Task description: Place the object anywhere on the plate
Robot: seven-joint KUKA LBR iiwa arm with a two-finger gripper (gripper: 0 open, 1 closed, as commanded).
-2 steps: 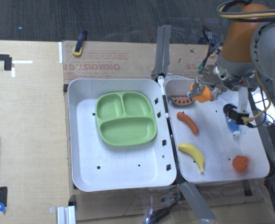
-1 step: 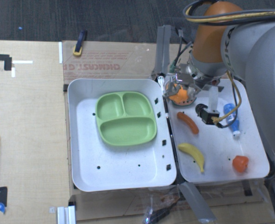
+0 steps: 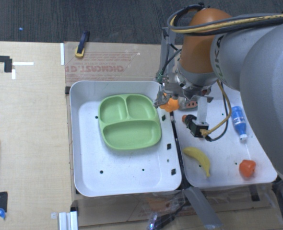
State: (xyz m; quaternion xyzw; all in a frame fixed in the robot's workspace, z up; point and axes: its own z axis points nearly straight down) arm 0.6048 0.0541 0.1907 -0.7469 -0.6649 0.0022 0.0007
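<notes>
The arm reaches in from the right, its gripper (image 3: 172, 101) poised right over the divide between the two bins, and there is a small orange object (image 3: 169, 104) tucked at the fingertips. It sits at the rim, just beside the green plate's (image 3: 130, 120) right edge. Whether the fingers are clamped on it, or merely standing around it, cannot be told from this angle; the wrist blocks the view.

The orange piece looks small, rounded and light, probably a toy food item, stiff enough to take a firm pinch but smooth enough to squirt out if squeezed off-centre. A grip across its widest middle seems the safest hold.

The plate lies in the left bin (image 3: 84, 143), three compartments, shallow walls, so a short carry leftward and a low release should do; dropped from height, a light round thing may bounce or roll out.

Over in the right bin (image 3: 228, 169) rest a banana (image 3: 200, 159), a blue bottle (image 3: 238, 122) and a red-orange fruit (image 3: 247, 168), well clear of the action.
</notes>
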